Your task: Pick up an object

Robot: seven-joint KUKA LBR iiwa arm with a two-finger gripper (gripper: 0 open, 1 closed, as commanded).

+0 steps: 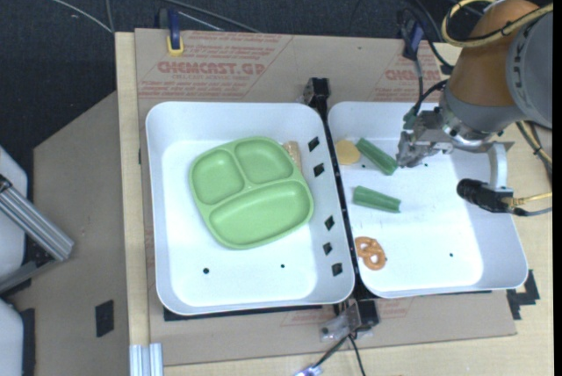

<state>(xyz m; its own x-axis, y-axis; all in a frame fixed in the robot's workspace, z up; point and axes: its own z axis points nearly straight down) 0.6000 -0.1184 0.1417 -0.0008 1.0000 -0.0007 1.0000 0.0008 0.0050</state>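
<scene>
In the right bin (492, 264), upper left quarter: one green stick (376, 156), lying slantwise, its right end just beside the jaws of the gripper (411, 151). Candidate item for pick-up, being the nearest to the tool.

- Handling, by judgement: small, light, most likely a stiff moulded play-food piece with a smooth and somewhat slippery skin. Not fragile. Best taken across its narrow width, near the middle of its length, so that it does not swing or pivot out.
- Second green stick (377, 199): lower in the same bin, lying nearly level, well apart from the gripper. Same handling expected.
- Yellow disc (349, 152): touching or nearly touching the left end of the upper stick, hard against the bin's left wall. Flat and thin; awkward to seize from above.
- Pretzel piece (371, 253): orange-brown, looped, near the bin's lower left corner. Light; the open loops offer edges to pinch.
- Jaws: state cannot be told; the arm's wrist hides them from above. Nothing is seen held.

In the left bin (171, 216): one green divided plate (252, 191), three compartments, with a small tan piece (292, 155) at its upper right edge.

On the bench (132, 190): brown board sheet under both bins, printed in red. "CHEMCAST GP" reads at upper left; a matching print at upper right is partly covered and not fully legible. Smaller lines beneath are too fine to read.
</scene>
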